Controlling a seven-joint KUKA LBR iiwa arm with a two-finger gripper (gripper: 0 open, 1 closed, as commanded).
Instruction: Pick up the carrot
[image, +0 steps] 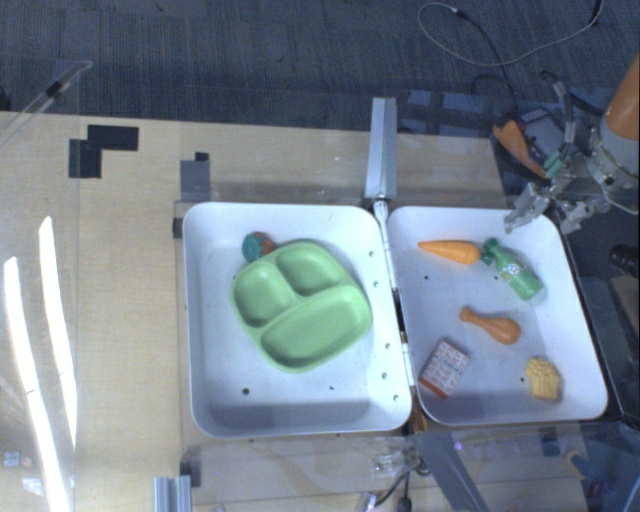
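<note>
Carrot (449, 251): lies flat at the upper left of the right bin (590, 385), tip pointing left, green bottle (513, 270) just beside its thick end. Gripper (527, 212): above the bin's far rim; jaws' spread cannot be told. Advice: descend across the carrot's middle, clear of the bottle.

Bench (120, 330) under me: pale wood-look top, smooth, w/ glare streaks at left. Both bins, left (215, 400) & right (580, 385): white plastic, smooth, semi-matt. Divider bar (380, 150) betw. them: bare brushed metal. Green plate (300, 305): smooth plastic, slight sheen. Carrot (450, 251): orange plastic-look, smooth, a bit glossy. Green bottle (513, 270): shiny plastic. Drumstick (491, 325): smooth tan-orange plastic. Corn piece (543, 377): yellow, bumpy. My gripper (535, 208): bare grey metal, some shine. Floor (250, 50) behind: dark, rough carpet-like weave.
</note>
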